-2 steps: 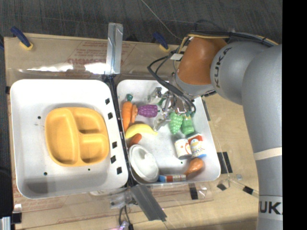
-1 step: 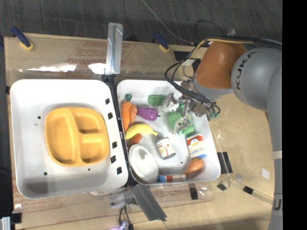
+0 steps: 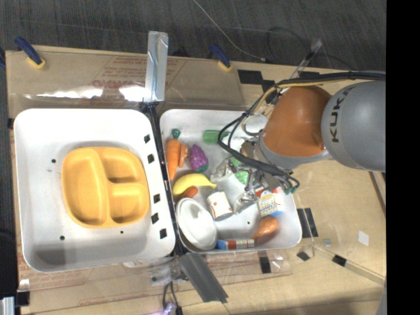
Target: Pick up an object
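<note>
Since the arm [image 3: 348,126] covers the right bin's [image 3: 197,118] far side, I can't tell if the gripper [image 3: 247,186] is open or closed, or if it holds anything. It sits low among clutter, just right of the banana [image 3: 190,184].

No set target, so any obj in the right bin will do. Candidates w/ ref to the banana:
- carrot [image 3: 172,157]: just above-left, along the bin wall
- purple item [image 3: 197,157]: directly above, close
- white bowl [image 3: 195,220]: just below, nearly touching
- small can [image 3: 220,204]: below-right, betw. banana & gripper
- carton [image 3: 269,203]: further right, beyond the gripper
- brown potato-like item [image 3: 266,228]: below-right, near the bin's corner
- marker [image 3: 235,244]: well below, at the bin's lower wall

The left bin [image 3: 39,130], w/ a yellow tray [image 3: 105,186], is well left of the banana.

Risks, as I judge them:
- Objs are packed tight, so a close could pinch two at once or catch an edge only, and the obj slips on lift.
- The can looks tilted and may roll or tip if nudged.
- Loose cables [image 3: 230,133] hang from the wrist above-right of the banana and could snag or drag items.
- The gripper may close on nothing, in a gap betw. objs.
</note>
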